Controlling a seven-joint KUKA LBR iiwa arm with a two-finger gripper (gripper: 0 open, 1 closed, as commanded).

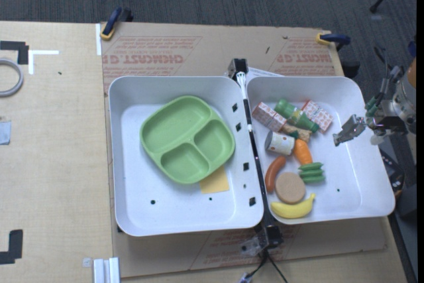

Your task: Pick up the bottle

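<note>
The bottle [294,114] is green and lies on its side near the back of the right bin [358,189], between two red-and-white packets. My gripper [361,119] hangs over the right side of that bin, about a hand's width to the right of the bottle. It is open with nothing between its fingers [346,132].
Crowded around the bottle are a small white can [281,142], a carrot [303,152], a sausage [273,172], a green pod [311,173], a round cookie [290,187] and a banana [293,207]. The left bin [132,195] holds a green divided plate [188,139] and a yellow slice [215,181].
</note>
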